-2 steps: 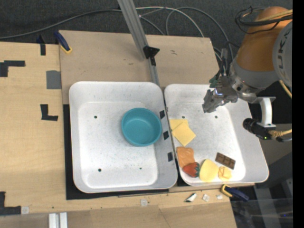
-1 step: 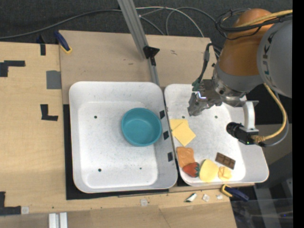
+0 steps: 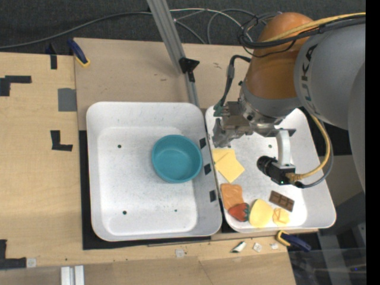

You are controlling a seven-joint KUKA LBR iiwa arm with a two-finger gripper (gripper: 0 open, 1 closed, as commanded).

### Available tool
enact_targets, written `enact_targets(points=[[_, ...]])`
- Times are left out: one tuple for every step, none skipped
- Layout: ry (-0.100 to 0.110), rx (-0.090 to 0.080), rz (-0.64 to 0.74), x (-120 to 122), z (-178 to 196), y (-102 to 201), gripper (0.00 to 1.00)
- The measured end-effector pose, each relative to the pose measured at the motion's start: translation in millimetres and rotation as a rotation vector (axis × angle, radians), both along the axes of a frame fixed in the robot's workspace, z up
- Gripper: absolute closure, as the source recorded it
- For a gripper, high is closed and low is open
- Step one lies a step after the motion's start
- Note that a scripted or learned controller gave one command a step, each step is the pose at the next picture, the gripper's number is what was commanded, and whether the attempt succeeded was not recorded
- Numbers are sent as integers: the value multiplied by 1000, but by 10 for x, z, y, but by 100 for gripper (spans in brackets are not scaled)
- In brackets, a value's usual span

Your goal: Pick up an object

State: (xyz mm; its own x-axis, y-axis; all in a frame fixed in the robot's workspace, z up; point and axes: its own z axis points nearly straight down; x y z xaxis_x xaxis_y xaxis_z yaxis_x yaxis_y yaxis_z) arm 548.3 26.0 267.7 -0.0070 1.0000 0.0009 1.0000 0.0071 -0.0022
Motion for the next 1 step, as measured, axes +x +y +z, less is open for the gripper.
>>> enact_targets(points=[[1, -1, -2, -144, -101, 398, 100]])
